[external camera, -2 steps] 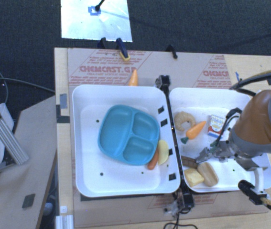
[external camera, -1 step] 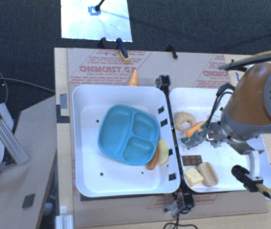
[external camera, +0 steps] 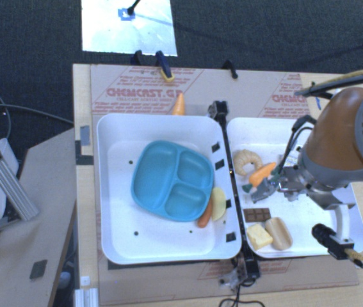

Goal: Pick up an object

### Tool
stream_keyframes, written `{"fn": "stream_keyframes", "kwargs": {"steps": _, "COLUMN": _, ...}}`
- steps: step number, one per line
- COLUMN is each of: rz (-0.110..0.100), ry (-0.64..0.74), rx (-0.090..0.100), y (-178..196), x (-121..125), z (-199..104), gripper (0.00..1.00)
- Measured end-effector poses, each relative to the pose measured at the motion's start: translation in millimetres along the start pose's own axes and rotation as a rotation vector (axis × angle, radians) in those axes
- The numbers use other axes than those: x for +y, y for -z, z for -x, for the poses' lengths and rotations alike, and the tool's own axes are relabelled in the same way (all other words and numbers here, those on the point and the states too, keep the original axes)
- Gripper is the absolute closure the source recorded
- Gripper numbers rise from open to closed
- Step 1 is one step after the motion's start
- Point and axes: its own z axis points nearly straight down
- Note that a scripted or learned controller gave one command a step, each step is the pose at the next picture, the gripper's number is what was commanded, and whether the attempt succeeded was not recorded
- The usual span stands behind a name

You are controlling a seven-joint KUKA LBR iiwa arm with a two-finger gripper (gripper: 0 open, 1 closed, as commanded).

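My gripper (external camera: 266, 189) hangs low over the left part of the right bin (external camera: 335, 128), reaching in from the right. An orange carrot piece (external camera: 261, 174) lies right at its tip, touching or just above it; I cannot tell whether it is held. A tan bagel (external camera: 245, 161) sits just left of the carrot. Below the gripper lie a brown chocolate bar (external camera: 257, 215), a yellow cheese block (external camera: 258, 236) and a small bread loaf (external camera: 279, 233).
The left bin (external camera: 120, 235) holds a blue divided plate (external camera: 172, 180), with a pale yellow slice (external camera: 218, 204) and a small sausage (external camera: 205, 219) at its right edge. An orange cone (external camera: 178, 104) stands behind the bins. The arm's bulky orange-banded body (external camera: 338, 139) covers the right bin's right side.
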Motion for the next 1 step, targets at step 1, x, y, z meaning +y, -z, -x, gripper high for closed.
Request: {"fn": "stream_keyframes", "kwargs": {"steps": 1, "rz": -0.003, "ry": -0.003, "rx": 0.000, "y": -92.1, "x": -1.2, "z": 40.6, "gripper": 0.00}}
